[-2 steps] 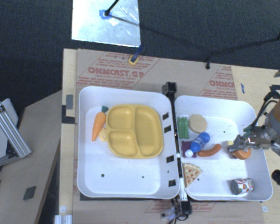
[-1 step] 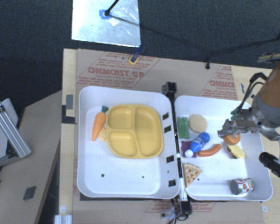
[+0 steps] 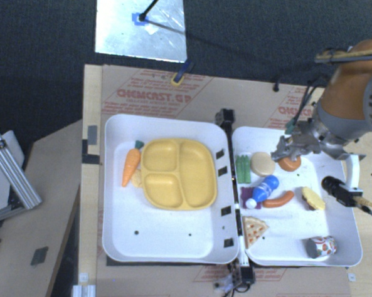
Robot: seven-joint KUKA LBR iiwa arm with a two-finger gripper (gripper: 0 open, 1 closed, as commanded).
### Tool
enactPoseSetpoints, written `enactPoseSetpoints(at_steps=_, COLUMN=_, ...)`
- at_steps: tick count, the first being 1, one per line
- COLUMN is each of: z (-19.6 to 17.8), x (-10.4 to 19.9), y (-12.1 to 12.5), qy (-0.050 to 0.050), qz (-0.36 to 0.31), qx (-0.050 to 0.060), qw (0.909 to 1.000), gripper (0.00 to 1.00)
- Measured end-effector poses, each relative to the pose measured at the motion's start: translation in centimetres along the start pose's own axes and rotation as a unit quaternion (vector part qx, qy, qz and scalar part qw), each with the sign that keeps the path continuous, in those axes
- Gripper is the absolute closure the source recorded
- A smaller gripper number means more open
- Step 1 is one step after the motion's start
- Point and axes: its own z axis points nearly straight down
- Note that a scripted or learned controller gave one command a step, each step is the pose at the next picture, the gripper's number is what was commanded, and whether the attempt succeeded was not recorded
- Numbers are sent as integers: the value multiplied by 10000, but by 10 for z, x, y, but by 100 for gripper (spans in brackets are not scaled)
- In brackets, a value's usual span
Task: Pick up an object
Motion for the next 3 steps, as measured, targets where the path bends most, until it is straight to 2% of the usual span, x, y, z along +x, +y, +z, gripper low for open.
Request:
enactPoseSetpoints(at_steps=1, z=-10, x=26, y=51, qy=-1, qz=6, qx=-7, qw=10000, gripper=100)
enactPoseSetpoints(at_steps=2, z=-7, x=38, y=77, qy=-6, qz=18, qx=2, qw=10000, gripper=100)
enactPoseSetpoints(at_steps=3, z=-2, x=29, y=80, qy=-10, qz=42, qx=12, qw=10000, gripper=100)
